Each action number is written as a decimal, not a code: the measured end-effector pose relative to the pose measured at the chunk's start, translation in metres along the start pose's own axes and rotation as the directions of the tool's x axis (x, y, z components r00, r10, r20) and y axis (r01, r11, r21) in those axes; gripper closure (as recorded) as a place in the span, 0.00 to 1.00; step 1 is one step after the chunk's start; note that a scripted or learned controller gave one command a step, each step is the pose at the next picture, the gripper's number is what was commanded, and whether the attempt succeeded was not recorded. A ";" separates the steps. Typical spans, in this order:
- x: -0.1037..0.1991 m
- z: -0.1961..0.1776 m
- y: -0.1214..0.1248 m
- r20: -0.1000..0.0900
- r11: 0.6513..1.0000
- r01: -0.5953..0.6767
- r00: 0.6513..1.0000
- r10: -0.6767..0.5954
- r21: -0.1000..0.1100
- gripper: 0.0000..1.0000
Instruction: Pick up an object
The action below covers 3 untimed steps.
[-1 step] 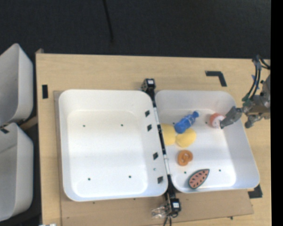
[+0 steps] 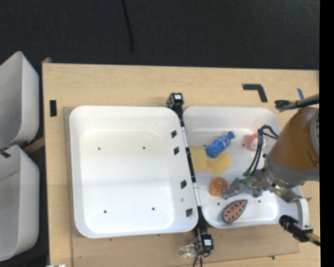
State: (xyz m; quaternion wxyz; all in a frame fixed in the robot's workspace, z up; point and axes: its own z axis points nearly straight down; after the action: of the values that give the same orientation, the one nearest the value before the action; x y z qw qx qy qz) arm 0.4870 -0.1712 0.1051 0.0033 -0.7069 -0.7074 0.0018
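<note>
Speckled oval object [image 2: 234,211] by right bin's [image 2: 239,114] near rim, claw [image 2: 234,188] (grip unclear) just above

Arm [image 2: 300,143] cut off at right edge; right bin's [image 2: 211,115] far side — hidden

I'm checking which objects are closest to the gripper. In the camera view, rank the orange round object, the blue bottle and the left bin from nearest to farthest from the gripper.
From the gripper:
1. Orange round object, just to its left in the right bin.
2. Blue bottle, further up in the same bin.
3. Left bin, past the divider.
</note>
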 end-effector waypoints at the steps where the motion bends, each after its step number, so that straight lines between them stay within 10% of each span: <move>1: 0.050 -0.039 0.079 0.003 1.000 0.009 1.000 -0.009 -0.018 0.00; 2: 0.073 0.000 0.149 0.007 1.000 0.004 1.000 -0.004 -0.025 0.00; 3: 0.039 -0.002 0.108 0.007 1.000 -0.002 1.000 0.002 -0.021 0.00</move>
State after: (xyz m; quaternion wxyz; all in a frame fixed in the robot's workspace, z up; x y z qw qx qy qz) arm 0.5952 -0.1325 0.1060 -0.0067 -0.7075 -0.7067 -0.0032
